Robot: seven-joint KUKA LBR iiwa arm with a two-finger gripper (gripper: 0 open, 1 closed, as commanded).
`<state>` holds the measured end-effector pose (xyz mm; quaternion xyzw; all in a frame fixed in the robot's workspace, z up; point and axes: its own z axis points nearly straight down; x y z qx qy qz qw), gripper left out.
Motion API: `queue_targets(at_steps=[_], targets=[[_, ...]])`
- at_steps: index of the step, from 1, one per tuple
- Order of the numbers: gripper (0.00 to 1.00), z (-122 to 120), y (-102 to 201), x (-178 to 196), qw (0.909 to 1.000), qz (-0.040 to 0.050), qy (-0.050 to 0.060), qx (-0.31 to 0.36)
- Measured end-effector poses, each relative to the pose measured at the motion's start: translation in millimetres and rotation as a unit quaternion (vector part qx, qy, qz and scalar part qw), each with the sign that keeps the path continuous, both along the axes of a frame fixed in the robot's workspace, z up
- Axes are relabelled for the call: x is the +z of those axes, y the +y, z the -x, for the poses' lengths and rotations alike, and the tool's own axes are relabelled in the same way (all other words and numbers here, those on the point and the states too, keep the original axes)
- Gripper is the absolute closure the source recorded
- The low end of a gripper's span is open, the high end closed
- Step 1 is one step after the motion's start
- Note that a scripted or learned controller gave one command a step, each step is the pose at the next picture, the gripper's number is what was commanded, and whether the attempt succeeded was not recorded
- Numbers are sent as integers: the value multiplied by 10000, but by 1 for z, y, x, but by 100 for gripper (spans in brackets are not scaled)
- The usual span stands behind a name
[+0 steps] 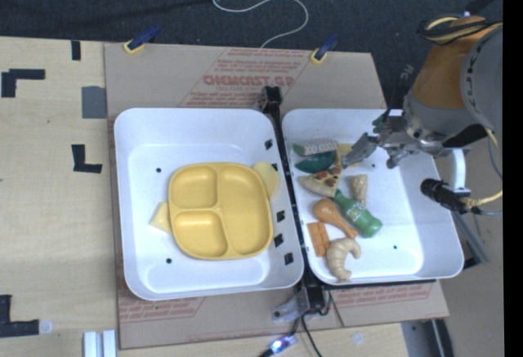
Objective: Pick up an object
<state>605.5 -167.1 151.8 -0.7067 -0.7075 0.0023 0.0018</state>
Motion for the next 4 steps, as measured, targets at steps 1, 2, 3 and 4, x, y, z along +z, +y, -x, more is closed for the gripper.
queue_targets(at_steps=[1, 2, 3, 4], targets=[[0, -8, 0, -50, 10000, -1, 0, 9], [0, -10, 0, -65, 10000, 7, -36, 5], [100, -13, 3, -52, 10000, -22, -67, 14], [100, -19, 4, -8, 10000, -2, -40, 4]])
